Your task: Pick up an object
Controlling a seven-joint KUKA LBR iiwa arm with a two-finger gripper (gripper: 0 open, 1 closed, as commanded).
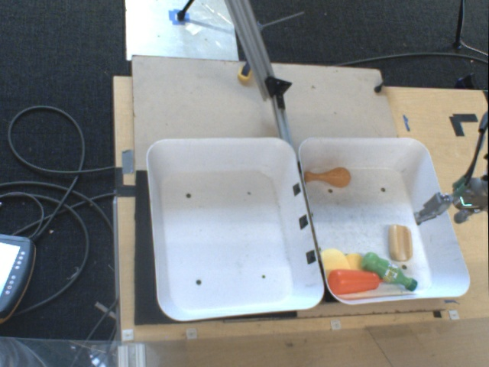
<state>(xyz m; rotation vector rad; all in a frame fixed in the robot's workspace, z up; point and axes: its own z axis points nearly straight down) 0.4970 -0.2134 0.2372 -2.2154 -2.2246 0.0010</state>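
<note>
1. The right bin (pixel 428 163) holds all the toy food, mostly at its near edge.
2. The gripper (pixel 428 211) hangs at the right rim — I cannot tell its state.
3. The bread roll (pixel 399 242) is nearest to it — probably light and stiff; take it across the narrow sides.
4. The drumstick (pixel 330 177) lies alone near the divider; the orange carrot (pixel 353 281) and green bottle (pixel 390 272) touch.

We are seeing a tan bread roll (pixel 399 242) lying upright-lengthwise on the right bin's floor, near its right wall.
</note>
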